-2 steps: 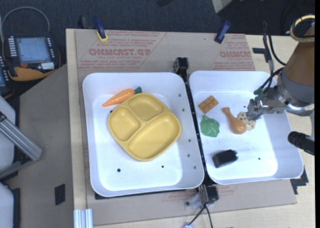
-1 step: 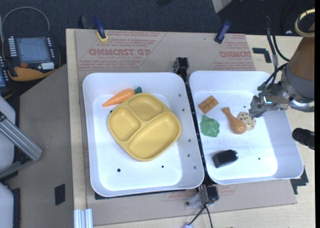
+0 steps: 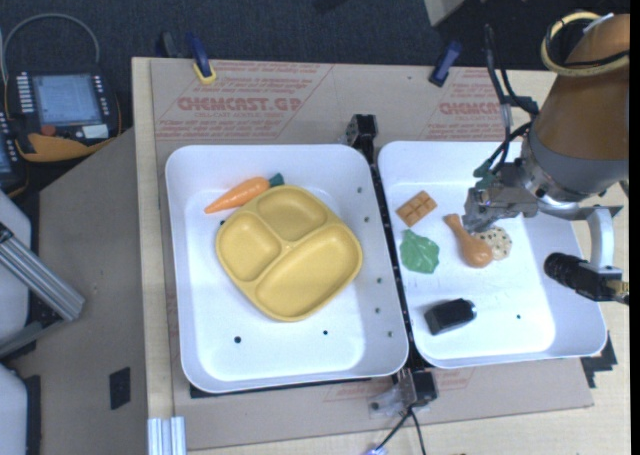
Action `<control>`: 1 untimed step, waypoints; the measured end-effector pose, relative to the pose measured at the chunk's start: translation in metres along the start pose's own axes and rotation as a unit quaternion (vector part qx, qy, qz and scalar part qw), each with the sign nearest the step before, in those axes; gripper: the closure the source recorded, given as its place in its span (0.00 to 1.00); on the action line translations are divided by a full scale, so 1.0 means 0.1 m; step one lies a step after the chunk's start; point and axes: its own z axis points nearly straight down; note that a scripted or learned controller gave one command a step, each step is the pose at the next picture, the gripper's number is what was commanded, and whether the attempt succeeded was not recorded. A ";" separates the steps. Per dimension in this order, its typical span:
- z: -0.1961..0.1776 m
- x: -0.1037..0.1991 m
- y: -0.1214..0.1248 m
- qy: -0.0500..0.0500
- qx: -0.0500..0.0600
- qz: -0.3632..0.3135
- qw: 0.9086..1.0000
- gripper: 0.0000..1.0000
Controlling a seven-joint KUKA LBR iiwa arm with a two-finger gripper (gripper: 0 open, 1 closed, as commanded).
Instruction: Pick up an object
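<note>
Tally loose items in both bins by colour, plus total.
Orange: 1, carrot
Yellow: 1, divided plate
Brown/tan: 3, waffle piece, drumstick, cookie
Green: 1, leaf
Black: 1, block
Total: 7

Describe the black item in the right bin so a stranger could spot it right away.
Start at the right bin, the one the arm reaches over. Near its front edge lies a small black block, below the green leaf. It is the bin's lone dark item and sits apart from the rest.
</note>
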 end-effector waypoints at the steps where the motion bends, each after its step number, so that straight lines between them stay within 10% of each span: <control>1: 0.13 0.47 -0.09 0.000 0.002 0.001 1.000 1.00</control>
